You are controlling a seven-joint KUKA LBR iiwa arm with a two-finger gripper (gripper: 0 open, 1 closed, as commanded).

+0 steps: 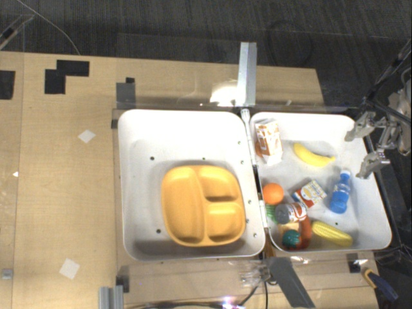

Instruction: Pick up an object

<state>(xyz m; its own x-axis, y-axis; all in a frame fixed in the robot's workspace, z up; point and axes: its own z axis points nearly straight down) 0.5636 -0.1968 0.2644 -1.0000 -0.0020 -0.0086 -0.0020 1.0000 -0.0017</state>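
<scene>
Gripper [372, 148] open and unloaded at right bin's [380, 227] three o'clock rim, with nearest target, banana [313, 155], lying toward nine o'clock, long axis running ten to four, and blue bottle [340, 193] toward seven o'clock.

Pale wooden bench top [58, 192] w/ dark ribbed floor mat [161, 11] beyond its far edge. Two shallow white plastic bins side by side at centre-right, rims meeting along a middle seam: left bin [138, 172], right bin [376, 217]. Few small dark dots on left bin's floor. Grey metal upright post [248, 69] at far end of seam. Black stepped tape patch [64, 74] top left on bench, black square patch [5, 84] at left edge. Two small pale square stickers: one [86, 136] left of bins, other [69, 268] nr front. Grey angled bracket [293, 287] below seam.
</scene>
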